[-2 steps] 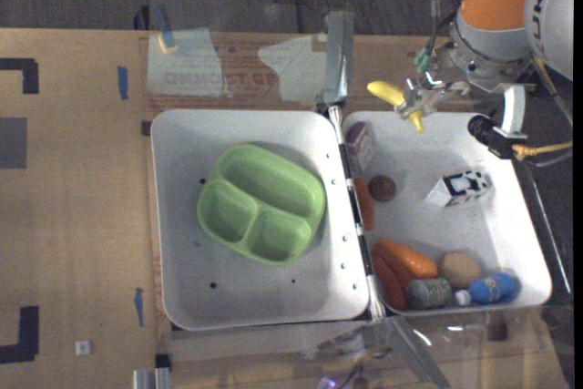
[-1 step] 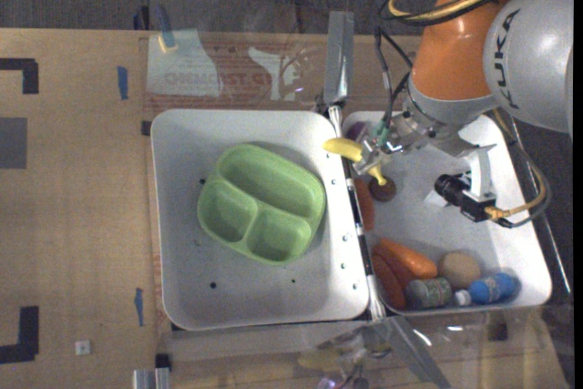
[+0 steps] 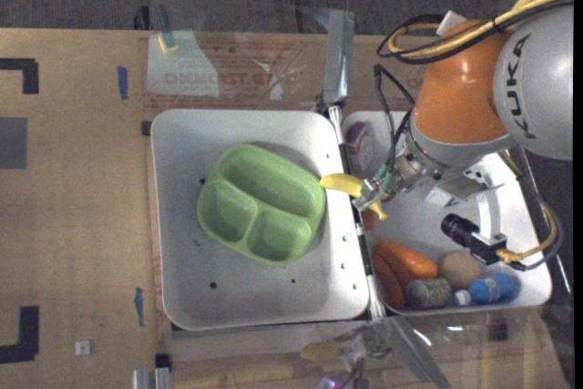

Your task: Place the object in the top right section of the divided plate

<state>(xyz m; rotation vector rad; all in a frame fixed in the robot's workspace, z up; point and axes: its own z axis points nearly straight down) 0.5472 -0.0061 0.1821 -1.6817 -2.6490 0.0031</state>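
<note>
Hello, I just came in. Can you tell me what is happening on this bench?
A grey and orange KUKA arm reaches in from the right, with its gripper above the wall between the two white bins. A yellow banana sits at the fingertips there. The green divided plate lies tilted in the left bin, and its sections hold nothing yet. In the right bin lie a carrot, a potato-like lump and other small items.

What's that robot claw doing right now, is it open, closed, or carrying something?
Gripper: closed on a banana, holding it over the divider between the two bins, just right of the green plate.
</note>
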